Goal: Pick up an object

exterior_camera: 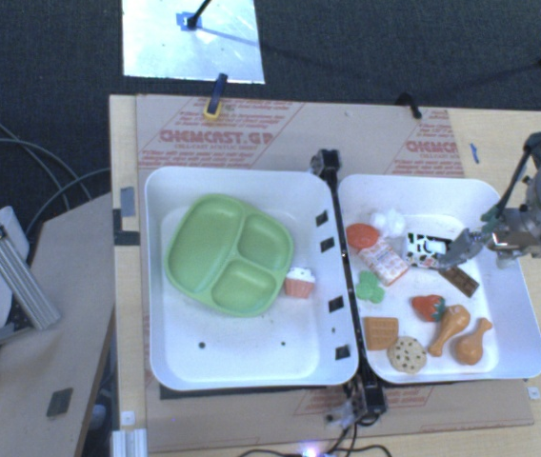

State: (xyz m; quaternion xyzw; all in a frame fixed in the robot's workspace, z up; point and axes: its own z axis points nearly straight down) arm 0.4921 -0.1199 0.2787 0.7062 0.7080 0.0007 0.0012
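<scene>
Your gripper (453,251) reaches in over the right bin (516,336), low above the toys. You cannot tell how its jaws stand; they blur into the clutter. Just beside the jaws sits a black-and-white toy (425,247), with a brown bar (461,281) directly below them. A strawberry (429,306) and two drumsticks (450,327) lie farther below. Crowding is your risk: the jaws may likely nudge neighbours aside or catch two toys together.

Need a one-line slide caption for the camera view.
Gripper over the toy food in the right bin; green plate in the left bin.
</scene>
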